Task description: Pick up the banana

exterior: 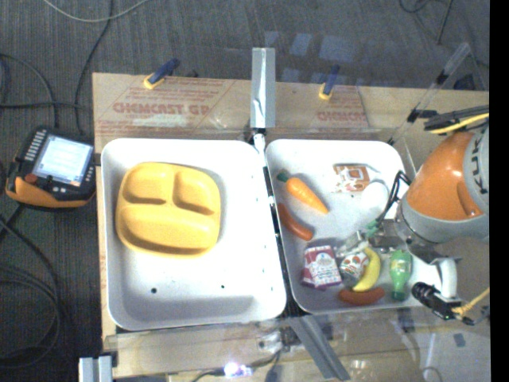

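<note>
Bench [183,110] holds two white bins [199,293]; grey carpet lies around it. Banana [368,270] sits just beside the gripper [380,241]. Jaws: cannot tell.

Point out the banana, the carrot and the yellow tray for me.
banana [369,273]: camera view, middle of its curved yellow body.
carrot [306,196]: camera view, middle of its orange body.
yellow tray [169,207]: camera view, ridge between its compartments.
</note>
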Controlling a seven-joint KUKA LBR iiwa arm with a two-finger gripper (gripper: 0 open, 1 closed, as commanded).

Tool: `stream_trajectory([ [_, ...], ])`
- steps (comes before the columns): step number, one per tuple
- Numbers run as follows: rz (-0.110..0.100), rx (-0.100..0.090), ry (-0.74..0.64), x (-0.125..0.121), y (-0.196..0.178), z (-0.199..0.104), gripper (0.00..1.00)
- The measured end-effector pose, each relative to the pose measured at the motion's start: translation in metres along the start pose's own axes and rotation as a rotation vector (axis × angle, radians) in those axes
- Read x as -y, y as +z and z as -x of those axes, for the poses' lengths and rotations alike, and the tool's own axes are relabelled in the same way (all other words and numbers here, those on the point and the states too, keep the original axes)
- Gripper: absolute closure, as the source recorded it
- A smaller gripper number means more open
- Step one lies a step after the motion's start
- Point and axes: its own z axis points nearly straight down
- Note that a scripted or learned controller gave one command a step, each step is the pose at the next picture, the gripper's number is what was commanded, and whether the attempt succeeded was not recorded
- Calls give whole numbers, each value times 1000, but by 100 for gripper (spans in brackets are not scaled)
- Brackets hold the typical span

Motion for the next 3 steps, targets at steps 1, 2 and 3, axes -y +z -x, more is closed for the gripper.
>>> stream_trajectory([
  [1, 4, -38, -144, 0, 9, 18, 0],
  [2, 15, -20, -139, -3, 1, 24, 100],
  [3, 12, -24, -140, -3, -5, 23, 100],
])
